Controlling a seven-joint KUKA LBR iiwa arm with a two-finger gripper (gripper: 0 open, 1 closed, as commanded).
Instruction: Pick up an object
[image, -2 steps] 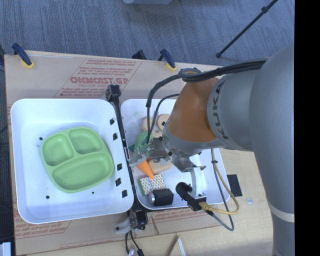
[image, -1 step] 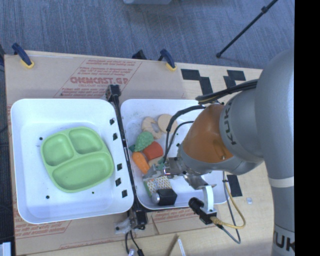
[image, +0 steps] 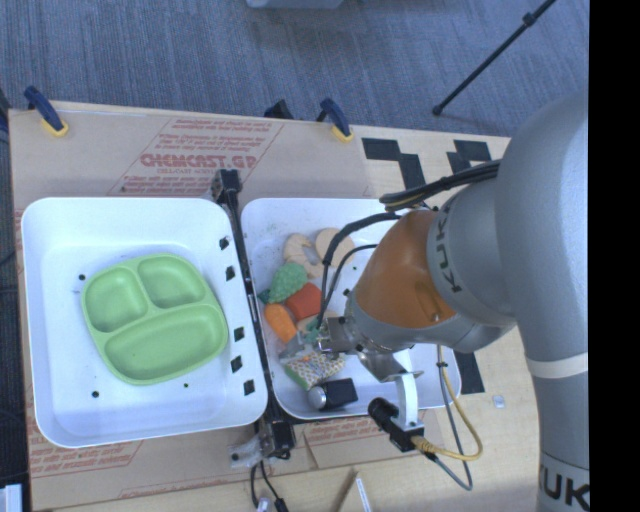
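The right bin (image: 262, 222) holds a heap of small toy items: a green leafy piece (image: 289, 280), a red-orange piece (image: 306, 299), an orange carrot-like piece (image: 280, 322), beige pieces (image: 300, 247) at the back, and a speckled packet (image: 312, 369) near the front. My gripper (image: 322, 338) is low inside this bin, right over the heap beside the red and orange pieces. The arm's orange band and wrist cover much of the bin behind it. A black and silver object (image: 333, 394) lies at the bin's front.
The left bin (image: 40, 230) bears a green divided plate (image: 154, 317) with three compartments. A black divider with clips (image: 238, 290) runs between the bins. Cables (image: 450, 440) hang from the arm over the right bin's front edge. Blue clamps (image: 47, 111) hold the cardboard base.
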